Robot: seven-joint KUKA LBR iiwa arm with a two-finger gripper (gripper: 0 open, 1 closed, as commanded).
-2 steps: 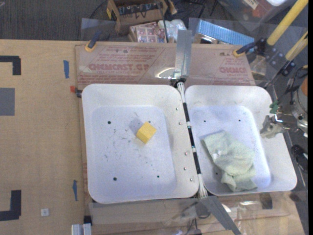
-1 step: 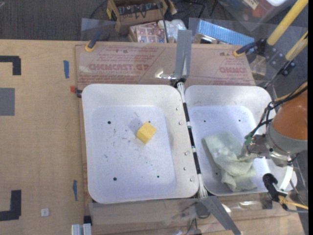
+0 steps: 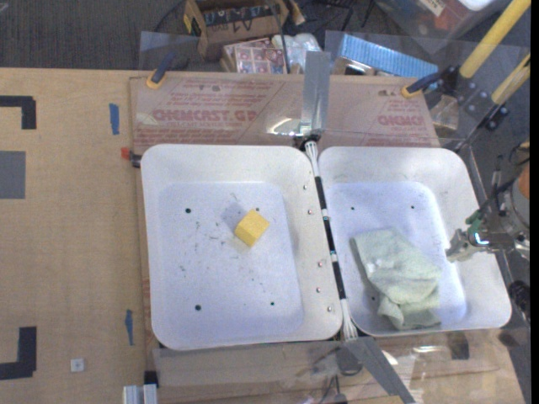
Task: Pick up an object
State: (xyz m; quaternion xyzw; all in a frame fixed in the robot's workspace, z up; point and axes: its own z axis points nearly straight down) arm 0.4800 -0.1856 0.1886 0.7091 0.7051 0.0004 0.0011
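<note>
A small yellow block lies near the middle of the left bin. A crumpled pale green cloth rests in the front half of the right bin. My gripper hangs at the right bin's right rim, just right of the cloth and apart from it. I see nothing held in it. The arm behind it is mostly cut off at the frame's right edge.
A metal divider runs between the two bins. Behind them stand a clear acrylic panel, boxes and clutter. Bare wooden bench extends to the left. Yellow poles stand at the back right.
</note>
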